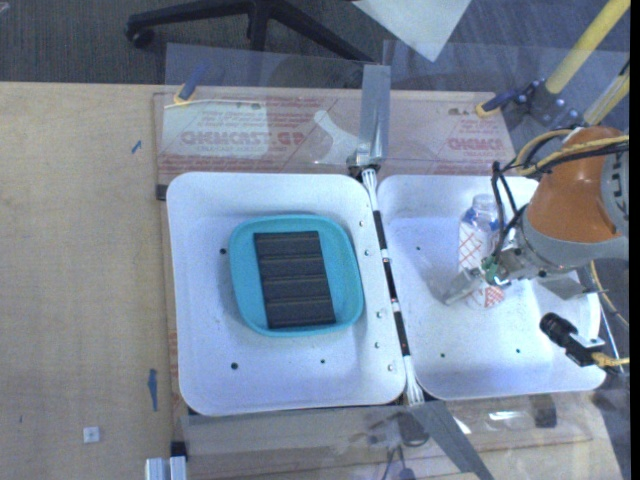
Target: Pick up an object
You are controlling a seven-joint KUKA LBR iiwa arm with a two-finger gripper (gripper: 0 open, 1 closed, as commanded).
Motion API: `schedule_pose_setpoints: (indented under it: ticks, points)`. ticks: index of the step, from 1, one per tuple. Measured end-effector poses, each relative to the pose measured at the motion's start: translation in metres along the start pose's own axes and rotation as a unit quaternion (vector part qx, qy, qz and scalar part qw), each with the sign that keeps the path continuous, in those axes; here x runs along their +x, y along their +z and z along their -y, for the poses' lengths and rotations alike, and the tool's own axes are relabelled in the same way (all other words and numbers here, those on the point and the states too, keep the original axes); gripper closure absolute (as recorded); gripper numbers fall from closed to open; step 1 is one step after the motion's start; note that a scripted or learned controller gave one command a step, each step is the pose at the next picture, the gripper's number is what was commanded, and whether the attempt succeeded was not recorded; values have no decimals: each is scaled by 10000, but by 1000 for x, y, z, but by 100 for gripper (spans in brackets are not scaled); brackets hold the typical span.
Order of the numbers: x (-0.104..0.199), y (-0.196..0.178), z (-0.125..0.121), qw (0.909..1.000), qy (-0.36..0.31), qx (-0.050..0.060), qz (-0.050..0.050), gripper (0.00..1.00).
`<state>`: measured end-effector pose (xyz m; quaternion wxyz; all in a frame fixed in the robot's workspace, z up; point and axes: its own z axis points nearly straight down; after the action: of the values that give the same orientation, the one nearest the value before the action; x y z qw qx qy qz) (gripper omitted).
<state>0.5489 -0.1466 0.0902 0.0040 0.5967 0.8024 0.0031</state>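
Clear bottle point(478, 236), red-and-white label, lying in right bin point(440, 363)

You've got two bins side by side: left bin point(200, 268) holds a tray point(245, 268); right bin point(440, 358) holds a bottle point(478, 230), gripper point(462, 290) just beside it.

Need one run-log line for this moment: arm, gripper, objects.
arm: over right bin | gripper: low beside red-and-white bottle, grasp unconfirmed | left bin: teal tray with dark block
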Motion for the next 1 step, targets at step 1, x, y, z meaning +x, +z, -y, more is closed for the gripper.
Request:
schedule_pose_setpoints:
  ticks: [1]
  points:
    - [-2,-7,0,10000,13,-2,4,100]
